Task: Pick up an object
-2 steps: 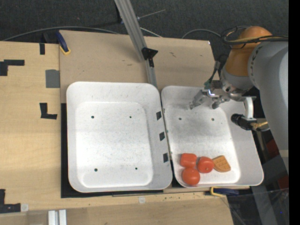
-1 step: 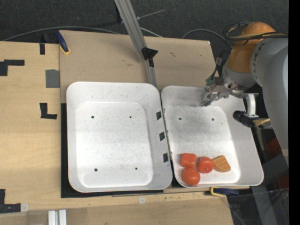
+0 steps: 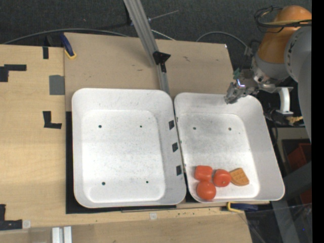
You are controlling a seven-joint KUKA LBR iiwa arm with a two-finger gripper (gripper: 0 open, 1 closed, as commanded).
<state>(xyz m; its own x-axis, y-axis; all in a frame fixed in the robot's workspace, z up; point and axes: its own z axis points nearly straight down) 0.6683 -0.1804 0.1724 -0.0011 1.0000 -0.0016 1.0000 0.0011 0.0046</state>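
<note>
At 1 o'clock over right bin rim: gripper hovers, jaws state cannot tell | three red pieces plus orange piece clustered at 5 o'clock corner, touching | far apart, pick not yet started | left bin beside.

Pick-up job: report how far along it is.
Done: nothing looks lifted yet. The three round red objects and the tan wedge-shaped piece all lie at the near end of the right shallow white bin. In hand: the grey arm's pincer is at that bin's far rim, well apart from them, with nothing seen in it. Left: reach an object, grip and raise it.
</note>
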